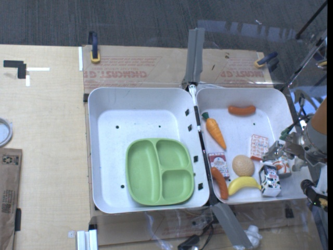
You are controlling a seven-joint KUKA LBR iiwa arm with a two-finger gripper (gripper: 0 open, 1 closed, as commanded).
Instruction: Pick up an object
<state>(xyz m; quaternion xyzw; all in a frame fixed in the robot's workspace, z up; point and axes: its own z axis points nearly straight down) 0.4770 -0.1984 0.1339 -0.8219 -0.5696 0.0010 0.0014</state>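
Bins sit side by side on the bench. The left bin (104, 155) holds a green tray (160, 171) with three compartments, lying flat toward its near side. The right bin (276, 95) holds the small objects. A sausage (242, 109) lies at the far side. A carrot (214, 130) lies near the left wall, its green top pointing far. A red-and-white packet (259, 146) lies near the middle-right. A second packet (219, 164) lies flat by the left wall, and just near of it a red pepper (220, 183) runs toward the near edge. A bun (242, 165) sits in the middle, touching the banana (244, 184) that curves just near of it. A small milk carton (270, 181) stands right of the banana, near the bin's near right corner.

The arm enters from the right, and the gripper (281, 155) hangs low over the right side of that bin, just far of the carton and right of the bun. Whether its jaws are open or closed cannot be told; the metal parts there are too cluttered to read.
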